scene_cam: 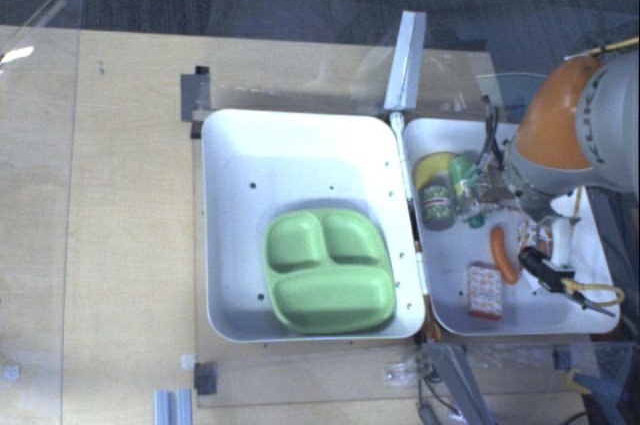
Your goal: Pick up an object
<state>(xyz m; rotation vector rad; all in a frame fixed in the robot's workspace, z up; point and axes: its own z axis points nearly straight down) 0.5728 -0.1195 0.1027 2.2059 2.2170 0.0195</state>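
In the camera view, the arm (pixel 580 128) enters at the right edge, its grey and orange body hiding part of the right bin (pixel 455 313). The gripper (pixel 487 191) is low in that bin's upper half; how it stands, or whether it has hold of anything, cannot be told. Just left of it are a yellow object (pixel 432 168) and a green-labelled can (pixel 437 206), the label's print too small to read. Lower lie an orange sausage-shaped piece (pixel 503 255) and a small red-and-white box (pixel 485 291), its writing illegible. At center frame, the left bin (pixel 300 138) holds a green divided tray (pixel 328 270).
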